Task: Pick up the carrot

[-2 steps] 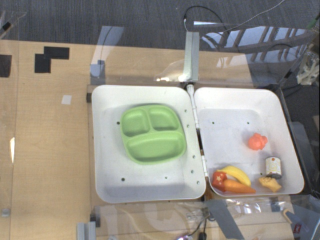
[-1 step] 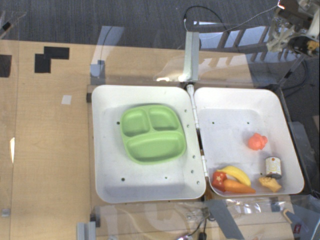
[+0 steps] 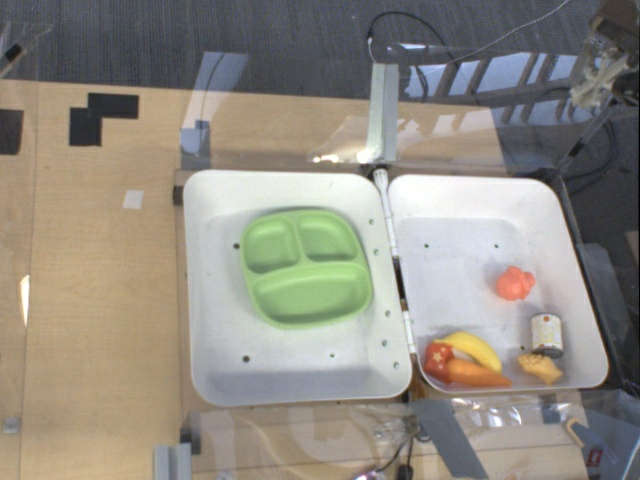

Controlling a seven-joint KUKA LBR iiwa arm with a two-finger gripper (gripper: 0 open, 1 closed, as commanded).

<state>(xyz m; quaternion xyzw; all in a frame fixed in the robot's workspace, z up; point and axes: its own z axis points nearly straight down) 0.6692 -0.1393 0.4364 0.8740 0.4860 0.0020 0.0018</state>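
Three foods crowded the carrot (image 3: 478,373) (banana (image 3: 472,348) touching it); a grab could catch them. Tool (image 3: 600,63) state: cannot tell.

the arm (image 3: 616,16) enters at the upper right corner of the frame, where a short, pale grey stretch of it is cut off by the top and right edges. its lower end, the gripper (image 3: 596,76), hangs at the far upper right, tilted down and toward the left of the picture. that part is small and blurred, so its finer pose and how it is set cannot be told.
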